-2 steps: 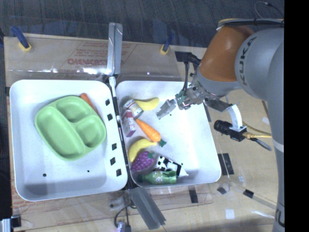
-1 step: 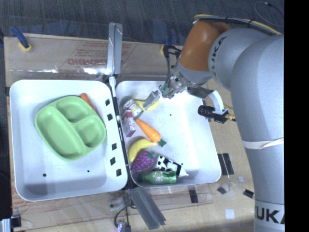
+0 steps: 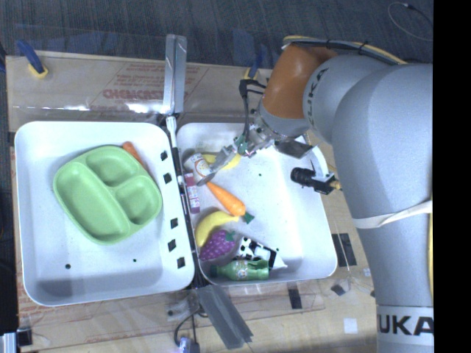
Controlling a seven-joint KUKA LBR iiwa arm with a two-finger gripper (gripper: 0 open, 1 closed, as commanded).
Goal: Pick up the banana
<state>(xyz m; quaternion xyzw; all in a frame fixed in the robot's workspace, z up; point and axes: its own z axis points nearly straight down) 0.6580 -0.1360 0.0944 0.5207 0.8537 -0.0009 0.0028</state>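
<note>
At right bin's [image 3: 309, 241] left wall, banana [image 3: 211, 223] lengthwise toward upper right; end effector [image 3: 208, 169] state unclear.

Right bin's [image 3: 309, 259] left side crowded, carrot [image 3: 224, 198], banana [image 3: 208, 225], purple grapes [image 3: 218, 245] and green bottle [image 3: 243, 271] packed together, bare white floor toward its right wall, green divided plate [image 3: 107, 193] filling most of left bin [image 3: 44, 278].

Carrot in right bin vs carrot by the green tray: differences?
1. The right-bin carrot lies fully exposed on the bin floor; the left-bin carrot is partly hidden behind the green tray.
2. The right-bin carrot shows a green leafy end near the banana; no green shows on the left-bin carrot.
3. The right-bin carrot looks larger.
Both are orange and lie diagonally.
</note>
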